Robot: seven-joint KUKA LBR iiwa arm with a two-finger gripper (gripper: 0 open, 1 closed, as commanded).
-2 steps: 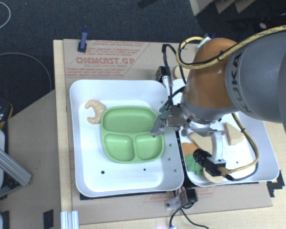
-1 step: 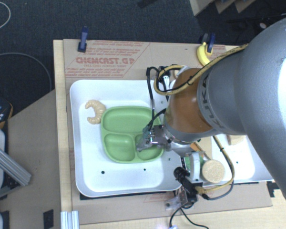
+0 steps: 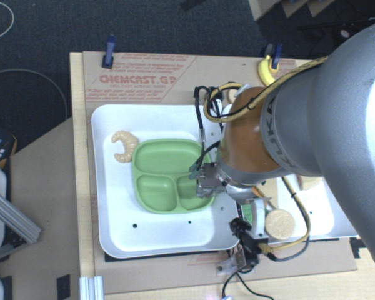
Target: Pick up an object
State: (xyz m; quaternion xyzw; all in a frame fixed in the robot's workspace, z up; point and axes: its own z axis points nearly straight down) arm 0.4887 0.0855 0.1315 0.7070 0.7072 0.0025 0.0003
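A green divided plate (image 3: 165,170) lies in the left white bin (image 3: 112,211). A tan croissant-shaped toy (image 3: 125,145) rests just left of the plate, touching its upper left rim. My gripper (image 3: 203,181) reaches down at the plate's right edge, over its lower right compartment. The large grey arm with its orange band (image 3: 247,139) covers most of the right bin and hides the fingertips. A round tan object (image 3: 279,224) sits in the right bin (image 3: 319,230) below the arm.
A yellow object (image 3: 267,69) lies on the bench behind the right bin. Blue clamps (image 3: 109,50) hold the brown board at the back. Cables (image 3: 215,102) loop around the wrist. The left bin has bare floor along its front.
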